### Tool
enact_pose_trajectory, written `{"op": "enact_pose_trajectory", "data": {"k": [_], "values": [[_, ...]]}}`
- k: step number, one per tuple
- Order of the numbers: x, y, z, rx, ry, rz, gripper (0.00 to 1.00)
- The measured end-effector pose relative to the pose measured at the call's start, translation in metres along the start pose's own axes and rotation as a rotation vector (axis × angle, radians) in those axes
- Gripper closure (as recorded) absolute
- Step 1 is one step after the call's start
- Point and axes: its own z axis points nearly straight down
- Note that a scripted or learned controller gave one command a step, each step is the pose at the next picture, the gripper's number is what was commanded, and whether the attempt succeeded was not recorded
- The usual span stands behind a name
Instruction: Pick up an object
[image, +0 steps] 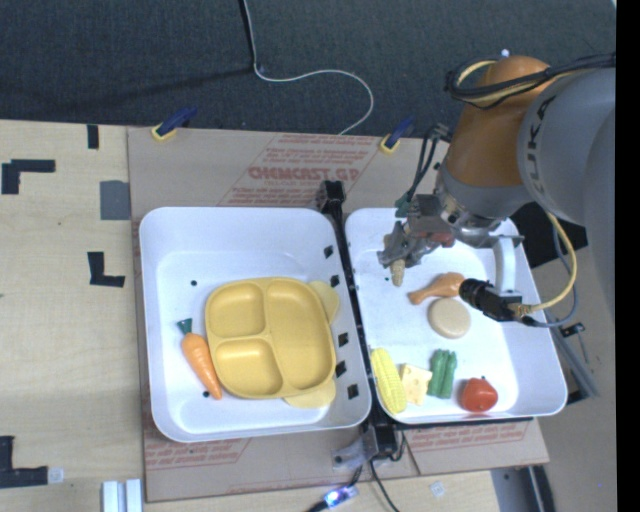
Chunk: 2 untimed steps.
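— Cardboard (290, 170) covered the bench under the two shallow white bins, and we found the grey arm's two-finger gripper (400, 262) low over the upper left corner of the right bin (530, 395).

— Could we tell how its fingers stood?

— We could not (they were small and dark against the white). A pale sliver showed at their tip, but we could not name it.

— Where were the candidates?

— Just beside the gripper lay the tan plastic drumstick (438, 289), then the pale round biscuit (450, 319); nearer the front wall sat the yellow corn cob (387, 379), green pepper (442, 372) and red tomato (479, 394). We judged the low hover suited a try at the drumstick.

— And the left bin (160, 240)?

— It held the yellow divided tray (270, 335), which hid part of something pale beneath, and the orange carrot (201, 362) beside it.
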Motion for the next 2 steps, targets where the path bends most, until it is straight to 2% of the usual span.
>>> {"op": "enact_pose_trajectory", "data": {"k": [1, 2], "values": [[0.006, -0.011, -0.012, -0.001, 0.0, 0.001, 1.0], [0.006, 0.001, -0.001, -0.001, -0.002, 0.001, 1.0]]}}
